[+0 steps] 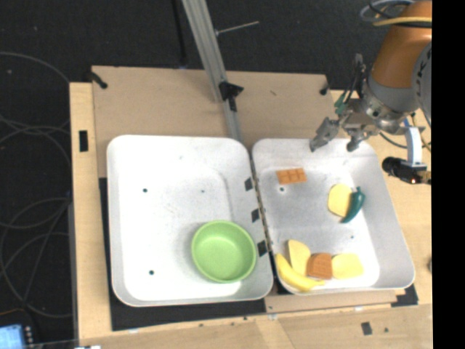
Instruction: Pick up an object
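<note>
I see the claw [336, 138] hanging over the far edge of the right bin [385, 217], its two fingers spread apart with nothing between them. The arm [398, 64] comes in from the right, its orange band above the wrist.

In the right bin, an orange waffle piece [291, 177] lies near the far left corner, close to the divider where the two bins meet. A yellow item [338, 199] sits toward the middle right, with a teal piece [354, 205] touching its right side. Between the waffle piece and that pair there is bare white floor, and the claw is nearest to this stretch.

Along the near edge of the right bin things are crowded: a banana [289, 275] curls against the near left corner, a pale yellow slice [298, 253] leans on it, a brown block [319, 266] sits just beside, and another yellow piece [348, 266] touches the block on its right. All four press close to the near rim, so there is little room around them.

The left bin [145, 195] holds a green bowl [224, 250] near its near right corner, close to the divider. The remaining floor there is bare white.

A metal pole [207, 42] slants across the table [160, 100] behind the bins, ending near the far end of the divider.
</note>
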Controlling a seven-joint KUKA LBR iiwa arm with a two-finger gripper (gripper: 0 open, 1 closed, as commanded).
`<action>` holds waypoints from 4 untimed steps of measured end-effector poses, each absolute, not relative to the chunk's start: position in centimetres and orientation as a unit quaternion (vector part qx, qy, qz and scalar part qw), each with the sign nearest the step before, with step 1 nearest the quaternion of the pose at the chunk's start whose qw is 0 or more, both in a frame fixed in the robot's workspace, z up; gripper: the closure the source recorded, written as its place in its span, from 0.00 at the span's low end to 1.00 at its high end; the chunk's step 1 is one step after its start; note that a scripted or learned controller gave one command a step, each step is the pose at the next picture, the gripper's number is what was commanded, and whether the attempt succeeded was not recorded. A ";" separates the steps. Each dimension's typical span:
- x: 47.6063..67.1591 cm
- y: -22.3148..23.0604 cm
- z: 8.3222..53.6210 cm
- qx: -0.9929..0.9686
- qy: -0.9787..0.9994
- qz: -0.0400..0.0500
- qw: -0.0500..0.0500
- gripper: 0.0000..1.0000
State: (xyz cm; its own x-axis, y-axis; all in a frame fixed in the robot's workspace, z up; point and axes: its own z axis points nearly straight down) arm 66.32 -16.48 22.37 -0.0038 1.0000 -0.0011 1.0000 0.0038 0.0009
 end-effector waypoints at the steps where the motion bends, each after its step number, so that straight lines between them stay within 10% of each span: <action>1: 66.3 -16.5 22.4 0.706 0.709 -0.001 0.001 0.00; 4: 65.3 -16.4 10.2 0.707 0.707 -0.001 0.001 0.00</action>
